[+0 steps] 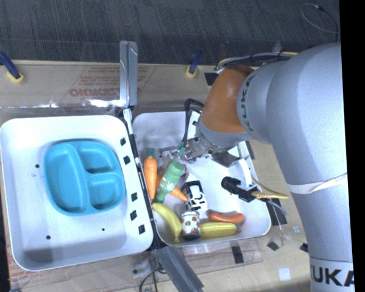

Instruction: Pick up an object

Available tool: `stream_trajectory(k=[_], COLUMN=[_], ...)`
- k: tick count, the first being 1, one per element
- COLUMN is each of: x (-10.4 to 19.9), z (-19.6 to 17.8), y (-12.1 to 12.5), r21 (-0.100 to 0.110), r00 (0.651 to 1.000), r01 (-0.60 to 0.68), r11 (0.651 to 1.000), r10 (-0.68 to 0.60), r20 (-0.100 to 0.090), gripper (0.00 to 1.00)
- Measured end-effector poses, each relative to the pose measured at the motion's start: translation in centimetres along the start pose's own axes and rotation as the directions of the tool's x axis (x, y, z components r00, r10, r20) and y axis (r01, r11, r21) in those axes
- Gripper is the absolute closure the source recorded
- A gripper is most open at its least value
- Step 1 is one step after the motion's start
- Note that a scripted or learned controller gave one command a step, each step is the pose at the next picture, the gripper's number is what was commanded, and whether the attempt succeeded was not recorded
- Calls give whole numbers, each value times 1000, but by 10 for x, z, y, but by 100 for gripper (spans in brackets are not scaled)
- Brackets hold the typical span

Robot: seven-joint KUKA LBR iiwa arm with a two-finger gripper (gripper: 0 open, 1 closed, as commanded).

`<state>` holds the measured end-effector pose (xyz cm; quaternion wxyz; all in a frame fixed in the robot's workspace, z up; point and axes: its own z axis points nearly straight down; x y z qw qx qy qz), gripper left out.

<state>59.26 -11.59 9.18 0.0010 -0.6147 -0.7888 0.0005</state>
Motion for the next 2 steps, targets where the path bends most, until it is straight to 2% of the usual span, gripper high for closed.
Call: stream_trajectory(k=[1, 2], x=[0, 44], z=[-10, -116], y=[0, 47], r21=[1, -1], r00=[1000, 997], r01=[4, 81], r11=[1000, 997], r10=[-4, -81], r20=[0, 1], gripper=[100, 100])
